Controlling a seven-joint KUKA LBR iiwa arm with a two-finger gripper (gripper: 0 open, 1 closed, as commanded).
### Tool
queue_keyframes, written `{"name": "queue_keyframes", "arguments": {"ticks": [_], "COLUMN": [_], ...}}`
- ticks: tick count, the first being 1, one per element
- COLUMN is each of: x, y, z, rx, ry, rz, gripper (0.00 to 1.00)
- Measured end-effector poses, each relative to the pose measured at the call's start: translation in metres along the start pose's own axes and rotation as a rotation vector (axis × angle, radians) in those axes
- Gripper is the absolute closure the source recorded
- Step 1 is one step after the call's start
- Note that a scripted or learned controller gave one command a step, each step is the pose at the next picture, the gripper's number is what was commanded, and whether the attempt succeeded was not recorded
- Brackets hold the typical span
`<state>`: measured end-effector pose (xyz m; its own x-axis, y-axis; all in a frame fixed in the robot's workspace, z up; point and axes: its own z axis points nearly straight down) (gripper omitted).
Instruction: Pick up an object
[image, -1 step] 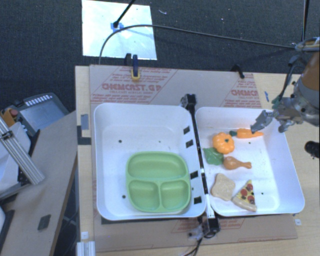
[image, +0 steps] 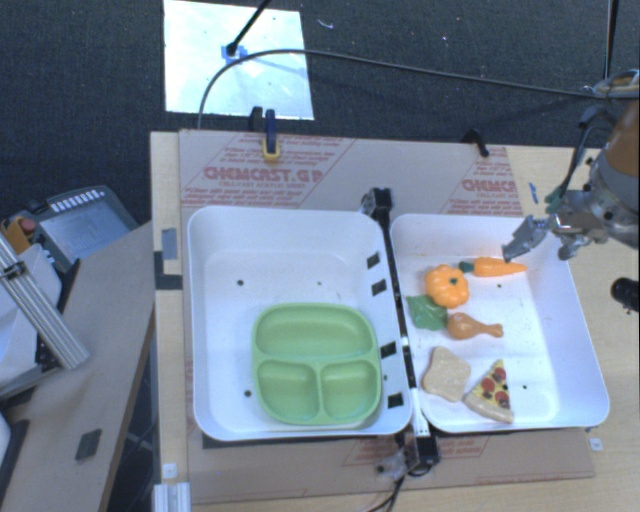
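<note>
Two bins, gripper over the right one

We log the bench from left to right. Our left bin (image: 215, 250) holds a green divided plate (image: 318, 362) lying flat toward its near side. A black divider (image: 392, 300) runs between the bins. In the right bin (image: 570, 330) we count six toy foods clustered in its left and middle part: a green leaf (image: 427, 314) beside the divider, an orange pumpkin (image: 447, 286) touching it from above, a carrot (image: 496, 267) just right of the pumpkin, a drumstick (image: 472, 326) below the pumpkin, a bread slice (image: 446, 375) near the front, and a pizza slice (image: 491, 391) beside the bread.

The gripper (image: 543, 236) sits over the far right part of this bin, with the arm (image: 618, 190) entering from the right. Its nearer finger (image: 522, 241) points down at the tip of the carrot. We see nothing between the fingers, and we cannot tell how wide they stand.
</note>
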<state>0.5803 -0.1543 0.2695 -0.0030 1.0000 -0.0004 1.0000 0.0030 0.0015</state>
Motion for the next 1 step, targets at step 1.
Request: {"name": "queue_keyframes", "arguments": {"ticks": [1], "x": [-0.0019], "y": [0.0053], "z": [0.0607], "rx": [0.003], "ry": [0.001], "rz": [0.002], "gripper": [0.0]}}
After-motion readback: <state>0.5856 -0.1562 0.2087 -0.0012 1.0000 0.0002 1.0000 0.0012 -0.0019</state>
